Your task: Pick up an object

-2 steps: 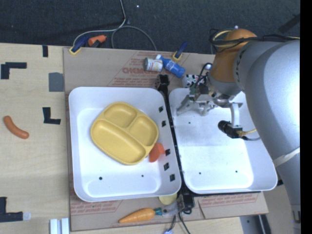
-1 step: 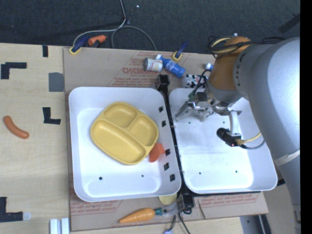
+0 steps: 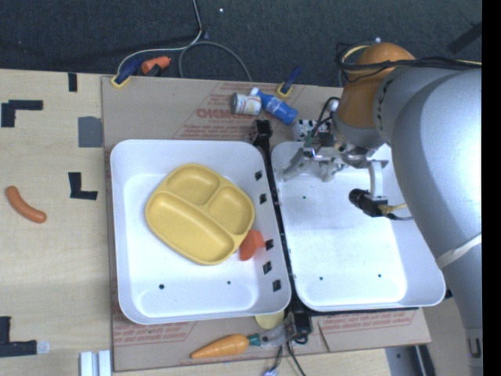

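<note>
Hanging low, the claw (image 3: 315, 161) sits over the far left corner of the right bin (image 3: 352, 288), close to the wall between the two bins. It looks like a jumble of shiny metal bits and little wires, and it is too mixed up to tell if the claw is open or closed. Nothing can be seen held in it. The big grey arm (image 3: 438, 155) comes in from the right and covers part of that bin. It has an orange band (image 3: 368, 92) just above the claw.

The things to pick up are in the left bin (image 3: 133, 288), well apart from the claw. A yellow plate (image 3: 200, 212) with three sections lies flat in the middle of it. A small orange-red piece (image 3: 250, 246) touches the plate's near right edge.

Other things lie outside the bins. A toy carrot (image 3: 221, 347) rests on the cardboard (image 3: 149, 104) in front of the left bin. A blue and white bottle (image 3: 264, 104) lies on its side behind the bins. A little orange sausage (image 3: 25, 204) lies on the wooden table (image 3: 47, 288), far off to the left. A black cable (image 3: 196, 14) runs across the dark floor at the back.
</note>
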